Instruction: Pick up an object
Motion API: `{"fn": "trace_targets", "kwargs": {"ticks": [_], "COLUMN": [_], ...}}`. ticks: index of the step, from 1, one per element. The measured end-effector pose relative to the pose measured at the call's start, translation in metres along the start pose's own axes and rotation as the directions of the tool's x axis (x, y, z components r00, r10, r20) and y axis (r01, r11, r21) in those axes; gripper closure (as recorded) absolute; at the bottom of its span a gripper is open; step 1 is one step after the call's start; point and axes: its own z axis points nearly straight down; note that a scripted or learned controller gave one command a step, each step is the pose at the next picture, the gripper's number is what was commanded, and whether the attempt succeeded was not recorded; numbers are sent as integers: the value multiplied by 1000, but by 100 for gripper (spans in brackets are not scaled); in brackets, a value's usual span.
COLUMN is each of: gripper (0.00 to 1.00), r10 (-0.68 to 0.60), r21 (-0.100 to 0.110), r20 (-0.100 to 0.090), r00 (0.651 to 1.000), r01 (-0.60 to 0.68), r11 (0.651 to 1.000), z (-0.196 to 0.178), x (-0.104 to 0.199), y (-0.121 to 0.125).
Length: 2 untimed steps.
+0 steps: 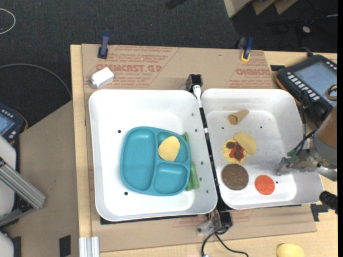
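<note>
Cardboard-covered bench (161, 63) on dark carpet (80, 9), two white bins side by side. Blue tray (144, 162) with yellow piece in left bin (107, 116). Toy foods, orange round (264, 184) included, in right bin (278, 103). Gripper (284, 166) at right edge; finger spread impossible to tell.

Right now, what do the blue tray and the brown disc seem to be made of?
Blue tray: probably moulded plastic, smooth with a soft sheen and rounded compartments. Brown disc: likely a plastic or rubber toy burger patty; its matte, speckled surface leaves this uncertain.

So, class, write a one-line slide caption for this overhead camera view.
End effector hovers in the right white bin near a round orange toy; the left bin's blue divided plate holds a yellow piece.
</note>
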Motion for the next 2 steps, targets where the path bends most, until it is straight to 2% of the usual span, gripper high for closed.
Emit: {"fn": "trace_targets", "kwargs": {"ticks": [1,2], "gripper": [100,100], "r10": [0,-5], "r21": [-2,-6], "r20": [1,3], "r00": [1000,1000], "r01": [0,5], "r11": [1000,1000], "z": [0,0], "x": [0,46], "y": [0,40]}}
